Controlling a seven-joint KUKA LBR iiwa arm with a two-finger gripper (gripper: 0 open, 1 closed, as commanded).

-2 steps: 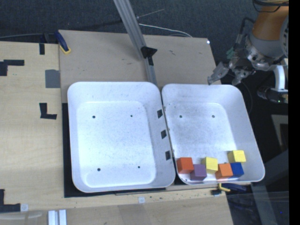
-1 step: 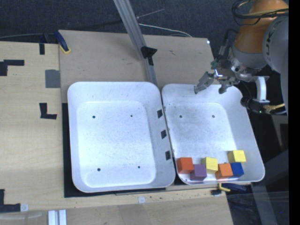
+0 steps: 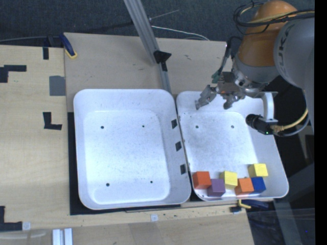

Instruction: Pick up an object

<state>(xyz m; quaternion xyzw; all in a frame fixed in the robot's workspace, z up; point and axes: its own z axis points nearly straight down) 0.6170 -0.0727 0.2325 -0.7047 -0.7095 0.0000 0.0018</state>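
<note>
Several small blocks lie along the near edge of the right bin [image 3: 265,152]: an orange block [image 3: 201,179], a purple block [image 3: 217,187], a yellow block [image 3: 230,178], another orange block [image 3: 245,186], a blue block [image 3: 258,185] and a second yellow block [image 3: 259,170]. My gripper [image 3: 214,102] hangs over the far edge of the right bin, well away from the blocks. Its two fingers are spread open with nothing between them.
The left bin [image 3: 122,147] sits beside the right one, with black clips along their shared edge. A slanted metal rail [image 3: 144,29] runs down from the top toward the gap between the bins. Tape marks dot the bench at left.
</note>
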